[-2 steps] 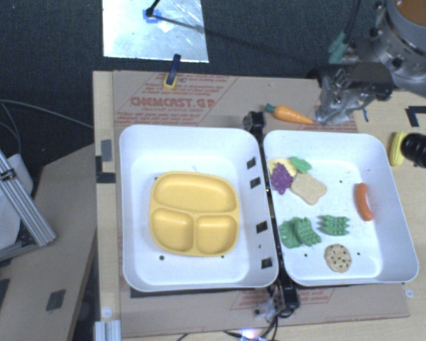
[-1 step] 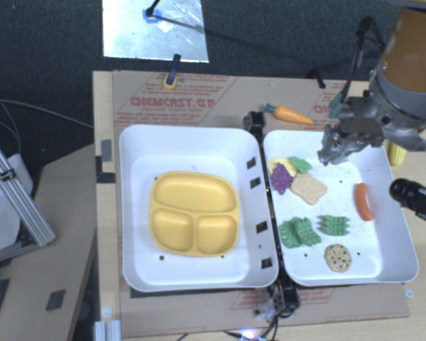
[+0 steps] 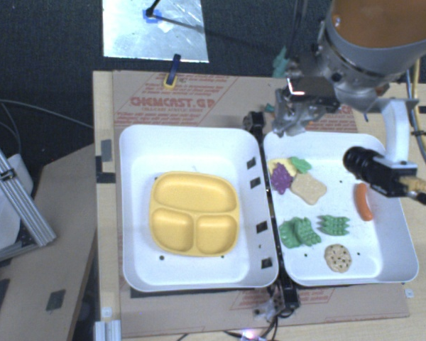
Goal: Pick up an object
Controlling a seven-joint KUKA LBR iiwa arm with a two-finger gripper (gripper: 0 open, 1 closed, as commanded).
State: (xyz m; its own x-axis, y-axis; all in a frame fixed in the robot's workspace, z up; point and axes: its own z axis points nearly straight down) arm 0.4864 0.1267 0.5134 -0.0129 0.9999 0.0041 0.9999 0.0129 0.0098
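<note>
The right bin (image 3: 390,258) holds several toy foods: a yellow piece (image 3: 279,167), a small green piece (image 3: 301,165), purple grapes (image 3: 281,180), a tan slice of bread (image 3: 309,188), an orange sausage (image 3: 364,202), two green leafy pieces (image 3: 299,232) (image 3: 334,224) and a cookie (image 3: 338,257). My gripper (image 3: 290,123) hangs over the far left corner of this bin, just beyond the yellow piece and the grapes. Nothing shows in its grasp.
The left bin (image 3: 138,261) holds a yellow divided tray (image 3: 194,212). A black cylinder (image 3: 373,168) mounted on the arm juts over the right bin near the sausage. The bins meet at a ridge with black clips (image 3: 261,190). A blue and yellow tool (image 3: 172,72) lies on the board behind.
</note>
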